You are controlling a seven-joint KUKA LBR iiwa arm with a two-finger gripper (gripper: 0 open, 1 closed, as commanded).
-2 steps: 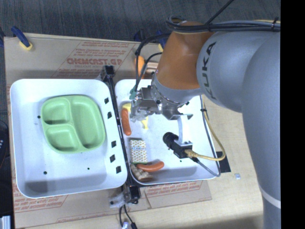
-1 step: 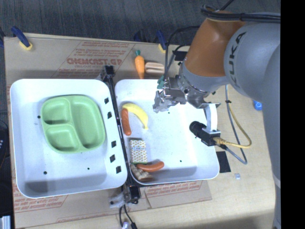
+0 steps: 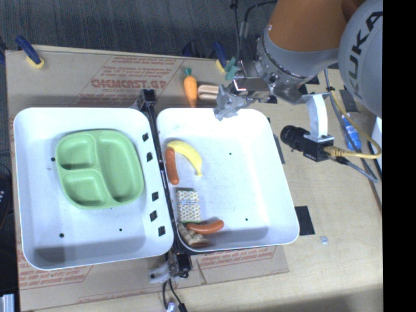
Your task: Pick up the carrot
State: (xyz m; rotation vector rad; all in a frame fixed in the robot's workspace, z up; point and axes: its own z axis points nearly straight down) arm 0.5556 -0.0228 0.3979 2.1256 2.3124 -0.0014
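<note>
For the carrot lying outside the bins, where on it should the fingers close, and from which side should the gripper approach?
Probably across the middle of the orange body of the carrot, coming straight down from above. It lies flat on the cardboard just beyond the right bin's far rim, long axis running away from the camera, green top at the far end. Fingers should close across its narrow width; the gripper sits just to its right.

The carrot point(image 3: 190, 90) lies outside both bins, on the bench point(image 3: 117, 77) just past the right bin's point(image 3: 260, 174) far rim. Its left side and the bench towards the far left corner stand free. A tan block point(image 3: 208, 93) touches its right side, and the gripper point(image 3: 227, 106) hangs close beyond that, over the bin's far edge, closing off that approach. The right bin's right half is bare floor; a banana point(image 3: 186, 155), two sausages point(image 3: 171, 165) and a packet point(image 3: 189, 206) crowd its left edge.
</note>
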